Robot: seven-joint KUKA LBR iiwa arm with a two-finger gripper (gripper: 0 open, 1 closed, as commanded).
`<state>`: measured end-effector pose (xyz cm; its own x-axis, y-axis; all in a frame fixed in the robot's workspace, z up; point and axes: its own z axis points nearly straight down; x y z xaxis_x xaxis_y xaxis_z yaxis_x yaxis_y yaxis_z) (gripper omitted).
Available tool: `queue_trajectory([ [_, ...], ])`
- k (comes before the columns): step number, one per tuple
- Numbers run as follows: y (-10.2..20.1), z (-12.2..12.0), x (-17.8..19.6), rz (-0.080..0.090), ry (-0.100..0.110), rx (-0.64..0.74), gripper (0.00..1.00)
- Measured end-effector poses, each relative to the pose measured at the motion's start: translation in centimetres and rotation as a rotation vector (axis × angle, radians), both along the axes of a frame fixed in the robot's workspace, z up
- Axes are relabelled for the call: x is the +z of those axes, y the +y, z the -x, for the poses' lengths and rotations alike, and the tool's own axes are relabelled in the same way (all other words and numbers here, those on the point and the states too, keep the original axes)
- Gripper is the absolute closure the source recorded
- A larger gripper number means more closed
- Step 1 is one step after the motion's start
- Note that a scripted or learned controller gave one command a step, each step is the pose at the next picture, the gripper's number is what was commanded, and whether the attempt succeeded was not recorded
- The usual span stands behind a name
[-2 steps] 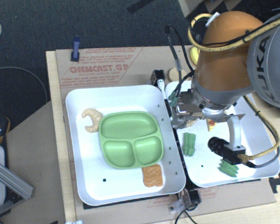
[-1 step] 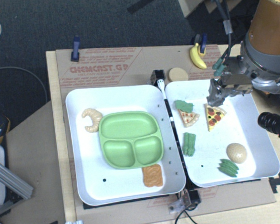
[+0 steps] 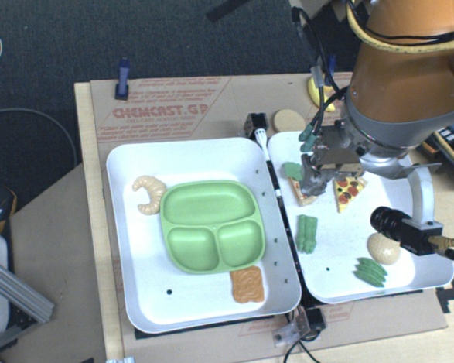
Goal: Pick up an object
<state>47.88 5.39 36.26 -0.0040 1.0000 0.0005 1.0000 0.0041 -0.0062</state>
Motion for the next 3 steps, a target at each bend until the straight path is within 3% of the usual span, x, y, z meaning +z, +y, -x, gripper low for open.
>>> queue_trajectory([
  [1,-7.5,0.2,-12.1,0.003,0.008,-0.014,1.0],
  [2,-0.7,-0.1,-7.3,-0.002,-0.011,0.004,1.0],
  [3,-2.7,-0.2,1.1,0.0,-0.017,-0.004,1.0],
])
